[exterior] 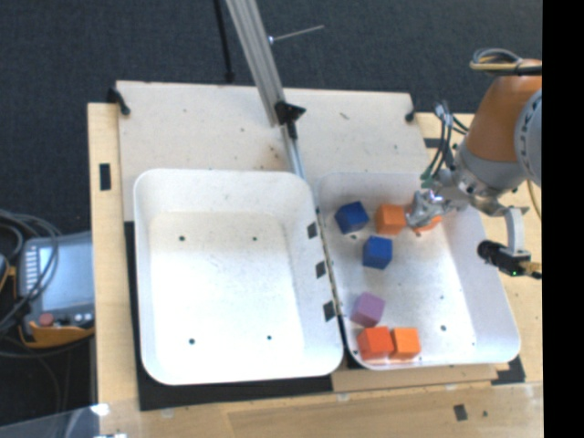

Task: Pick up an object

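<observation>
I cannot tell from my feed how the gripper (422, 215) stands at its tip; it sits low in the right bin (474, 308), close to the far wall, with a bit of orange showing just at its end. Touching or just beside it on the left is an orange cube (391, 218). I see a blue cube (351, 216) just left of that one, and a second blue cube (378, 252) a little nearer to me. Further toward the near wall lies a purple cube (368, 308), and against the near wall two orange blocks (389, 342) sit side by side, touching. The arm (497, 144) comes in from the right over the bin's rim. The left bin (228, 272) lies beside it.
</observation>
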